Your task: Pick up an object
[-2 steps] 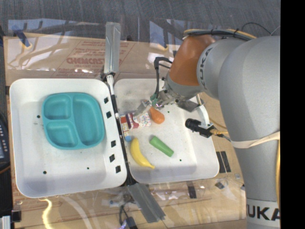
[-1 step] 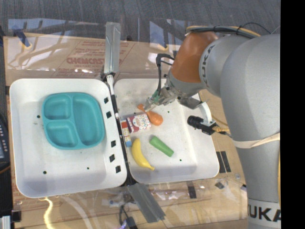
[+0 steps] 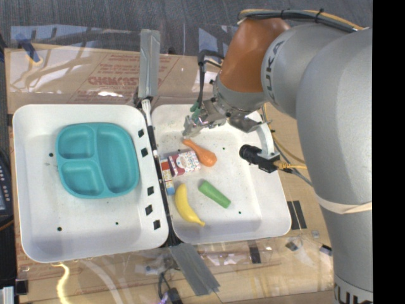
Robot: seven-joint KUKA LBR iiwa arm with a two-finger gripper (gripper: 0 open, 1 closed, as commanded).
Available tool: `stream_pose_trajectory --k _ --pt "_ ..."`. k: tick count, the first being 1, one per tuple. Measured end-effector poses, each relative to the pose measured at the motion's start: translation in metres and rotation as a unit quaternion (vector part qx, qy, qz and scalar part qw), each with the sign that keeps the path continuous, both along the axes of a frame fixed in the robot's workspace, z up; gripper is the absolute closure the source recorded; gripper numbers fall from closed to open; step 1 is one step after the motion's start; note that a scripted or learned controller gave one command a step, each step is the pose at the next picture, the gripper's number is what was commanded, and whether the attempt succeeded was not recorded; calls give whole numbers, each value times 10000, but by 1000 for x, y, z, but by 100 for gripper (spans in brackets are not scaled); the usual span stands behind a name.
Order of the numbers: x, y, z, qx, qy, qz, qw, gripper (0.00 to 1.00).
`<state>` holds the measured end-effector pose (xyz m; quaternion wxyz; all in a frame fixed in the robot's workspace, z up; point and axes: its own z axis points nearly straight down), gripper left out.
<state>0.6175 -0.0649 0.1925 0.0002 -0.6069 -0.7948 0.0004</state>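
Observation:
The right bin (image 3: 266,214) holds an orange carrot (image 3: 201,152), a small red and white packet (image 3: 181,164), a yellow banana (image 3: 185,204) and a green pepper-like piece (image 3: 214,194). My gripper (image 3: 192,125) hangs over the back left part of this bin, just above and behind the carrot's thin end. Nothing shows between its tips. The grey arm with its orange band covers the bin's back right corner.
The left bin (image 3: 38,220) carries a teal divided plate (image 3: 97,159). A grey divider with black clips (image 3: 152,170) runs between the two bins. Cardboard and tape lie behind the bins.

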Motion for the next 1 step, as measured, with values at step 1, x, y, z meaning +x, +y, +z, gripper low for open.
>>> stream_pose_trajectory --k 1 --pt "0 0 -1 0 8 -2 10000 0"
